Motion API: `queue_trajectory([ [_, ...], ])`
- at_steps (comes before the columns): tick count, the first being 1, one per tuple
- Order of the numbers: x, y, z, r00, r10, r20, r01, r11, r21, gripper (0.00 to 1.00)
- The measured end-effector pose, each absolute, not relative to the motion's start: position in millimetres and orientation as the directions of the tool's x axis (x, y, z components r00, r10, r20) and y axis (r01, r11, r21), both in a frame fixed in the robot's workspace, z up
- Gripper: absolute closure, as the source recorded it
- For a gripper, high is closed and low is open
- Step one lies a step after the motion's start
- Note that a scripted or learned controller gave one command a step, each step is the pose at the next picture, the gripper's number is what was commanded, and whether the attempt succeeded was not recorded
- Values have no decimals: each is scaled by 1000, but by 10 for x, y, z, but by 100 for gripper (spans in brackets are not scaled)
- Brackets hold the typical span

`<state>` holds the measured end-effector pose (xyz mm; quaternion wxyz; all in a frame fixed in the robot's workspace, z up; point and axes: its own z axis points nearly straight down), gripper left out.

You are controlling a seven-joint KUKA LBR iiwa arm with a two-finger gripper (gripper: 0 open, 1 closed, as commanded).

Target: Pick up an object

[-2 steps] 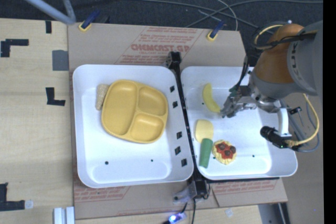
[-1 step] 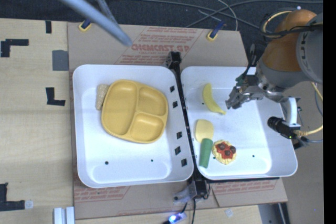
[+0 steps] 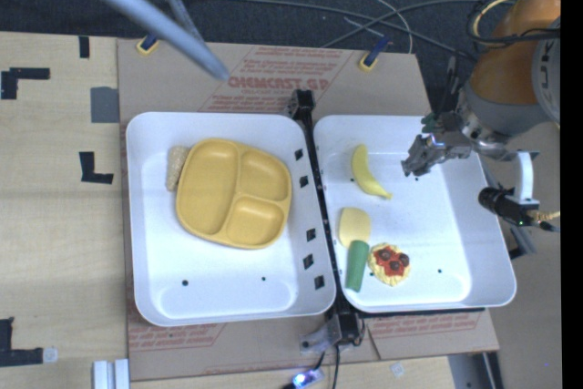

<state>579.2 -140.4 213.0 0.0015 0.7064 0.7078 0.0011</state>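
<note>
We find two shallow white bins side by side on the bench. The left bin (image 3: 150, 223) carries a yellow divided tray (image 3: 233, 193), lying toward its far edge, with a tan sponge-like piece (image 3: 175, 167) touching the tray's left rim. The right bin (image 3: 465, 241) carries a banana (image 3: 368, 173) near its far-left corner, a green cylinder with a yellow cap (image 3: 354, 249) along its left edge, and a small pizza-like toy (image 3: 390, 263) just beside the cylinder, near the front edge. The gripper (image 3: 421, 155) hangs over the right bin's far-right part, well apart from the banana. We cannot tell how its pincer stands; nothing we can see lies within it.
</note>
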Motion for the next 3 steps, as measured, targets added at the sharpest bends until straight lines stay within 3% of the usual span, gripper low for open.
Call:
queue_trajectory([
  [1,5806,-1402,2660,-2,1000,-1,1000,2,5,100],
  [3,5591,-387,2558,-7,1000,2,1000,7,-2,100],
])
